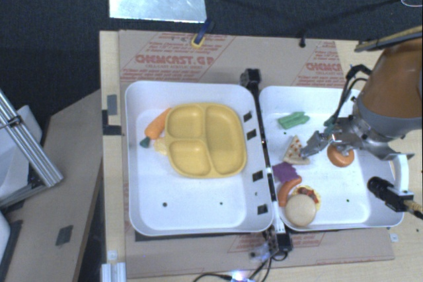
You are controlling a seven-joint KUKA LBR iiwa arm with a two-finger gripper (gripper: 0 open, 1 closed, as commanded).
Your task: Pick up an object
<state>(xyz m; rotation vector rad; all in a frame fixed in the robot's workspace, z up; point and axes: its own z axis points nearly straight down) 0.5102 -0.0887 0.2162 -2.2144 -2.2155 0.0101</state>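
Over the right bin (344,211), our hand (314,142) hovers beside the pizza slice (295,150); grip state unclear. Next: descend at nine o'clock and close.

Glossy yellow plastic tray (201,140) sits in a smooth white plastic bin (142,195).

The arm (390,99) has a broad orange band above a grey, rounded wrist housing. A thin black cable (345,94) loops along its left side. The end effector (316,143) is dull grey metal with dark fittings, and a white bracket (399,172) juts below the wrist.
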